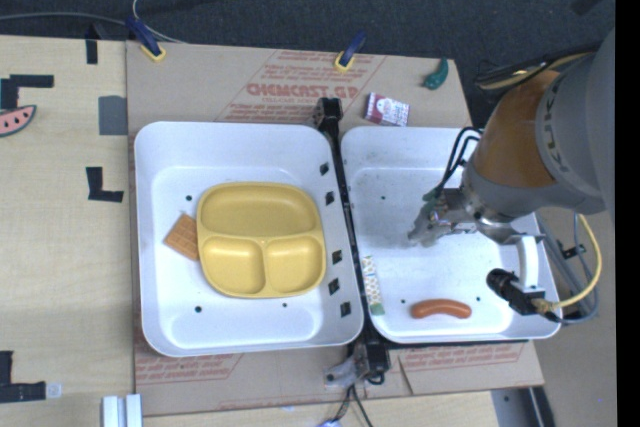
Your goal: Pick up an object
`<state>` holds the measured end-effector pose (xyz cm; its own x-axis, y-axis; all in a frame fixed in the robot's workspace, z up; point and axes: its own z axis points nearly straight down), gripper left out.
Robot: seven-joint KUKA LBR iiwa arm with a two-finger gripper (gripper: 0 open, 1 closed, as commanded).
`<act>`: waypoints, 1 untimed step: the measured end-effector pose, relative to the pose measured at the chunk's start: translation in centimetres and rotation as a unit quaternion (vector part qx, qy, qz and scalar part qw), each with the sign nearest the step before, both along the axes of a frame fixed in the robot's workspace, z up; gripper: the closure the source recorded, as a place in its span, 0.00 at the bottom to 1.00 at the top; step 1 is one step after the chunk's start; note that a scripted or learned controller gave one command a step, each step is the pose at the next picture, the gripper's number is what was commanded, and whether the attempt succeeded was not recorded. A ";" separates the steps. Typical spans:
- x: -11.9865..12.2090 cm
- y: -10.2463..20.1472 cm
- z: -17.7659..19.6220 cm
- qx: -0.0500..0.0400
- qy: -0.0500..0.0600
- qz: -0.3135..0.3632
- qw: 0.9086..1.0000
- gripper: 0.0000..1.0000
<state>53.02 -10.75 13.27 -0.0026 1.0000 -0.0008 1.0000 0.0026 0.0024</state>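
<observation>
Your likeliest target is the sausage [441, 310], which lies on the floor of the right bin [400, 165] close to its near wall, with its long axis running left to right. The gripper [428, 225] hangs above the middle of that same bin, so the sausage sits on the near side of it and only a little to the right, apart from it with bare white floor between. You would need to bring the tool toward the near wall and set its closing line across the sausage's short width, not along its length. I cannot tell how far the tool is open, since it is dark and small here, and nothing is seen caught in it. The arm [540, 140] comes in from the right. In the left bin [160, 235] you have a yellow divided plate [262, 240] with a brown cracker [182, 237] tucked at its left edge
</observation>
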 end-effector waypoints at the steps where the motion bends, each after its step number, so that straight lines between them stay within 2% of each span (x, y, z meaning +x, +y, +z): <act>1: 0.0 0.0 0.0 0.000 0.000 0.000 1.000 0.00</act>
<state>53.02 -10.76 13.26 -0.0025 1.0000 -0.0009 1.0000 0.0025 0.0024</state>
